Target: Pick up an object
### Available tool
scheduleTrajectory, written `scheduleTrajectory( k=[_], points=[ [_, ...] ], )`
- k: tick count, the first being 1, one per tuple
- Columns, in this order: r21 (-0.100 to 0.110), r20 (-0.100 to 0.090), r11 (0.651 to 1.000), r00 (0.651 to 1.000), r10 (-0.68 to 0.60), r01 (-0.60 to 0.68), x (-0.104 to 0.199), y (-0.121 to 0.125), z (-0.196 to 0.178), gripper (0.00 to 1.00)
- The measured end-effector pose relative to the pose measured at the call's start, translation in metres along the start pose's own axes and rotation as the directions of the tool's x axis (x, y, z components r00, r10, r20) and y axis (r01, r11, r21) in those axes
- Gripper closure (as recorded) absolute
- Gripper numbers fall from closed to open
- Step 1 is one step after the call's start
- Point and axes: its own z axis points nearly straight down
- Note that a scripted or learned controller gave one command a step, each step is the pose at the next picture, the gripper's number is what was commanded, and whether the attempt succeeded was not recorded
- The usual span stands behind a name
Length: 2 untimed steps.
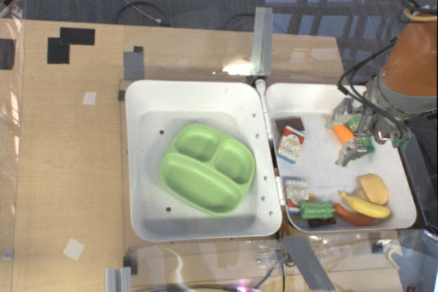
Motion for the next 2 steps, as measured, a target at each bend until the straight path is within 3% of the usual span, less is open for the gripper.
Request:
scheduleTrajectory(
  k=[1,2],
  points=[
    [0.003,0.011,0.994,0.994,-0.106,0.106,-0.047,-0.008,0.109,0.00],
    [0.003,0.003,0.962,0.962,-0.274,0.274,-0.054,-0.052,0.112,0.00]
  ],
)
